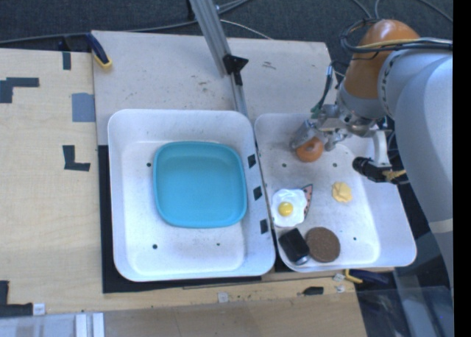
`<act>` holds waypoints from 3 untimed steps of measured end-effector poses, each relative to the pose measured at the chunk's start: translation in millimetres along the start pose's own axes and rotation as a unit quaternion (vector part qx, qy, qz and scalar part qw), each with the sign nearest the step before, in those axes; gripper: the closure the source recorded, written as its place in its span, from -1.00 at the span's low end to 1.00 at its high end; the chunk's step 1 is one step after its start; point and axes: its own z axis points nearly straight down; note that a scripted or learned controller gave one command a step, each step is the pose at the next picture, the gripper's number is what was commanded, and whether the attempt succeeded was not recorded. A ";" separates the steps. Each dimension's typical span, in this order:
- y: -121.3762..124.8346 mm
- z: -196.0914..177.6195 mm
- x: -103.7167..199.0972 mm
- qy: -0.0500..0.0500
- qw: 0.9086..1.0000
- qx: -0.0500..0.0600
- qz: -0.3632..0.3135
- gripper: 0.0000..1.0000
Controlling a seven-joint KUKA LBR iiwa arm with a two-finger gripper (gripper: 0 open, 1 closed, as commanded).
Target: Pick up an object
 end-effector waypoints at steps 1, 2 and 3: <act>0.8 -12.9 0.0 0.000 1.000 -0.002 0.000 1.00; 0.9 -55.0 -0.3 0.000 1.000 -0.003 0.000 1.00; 4.3 -117.7 2.8 -0.001 1.000 -0.004 0.000 1.00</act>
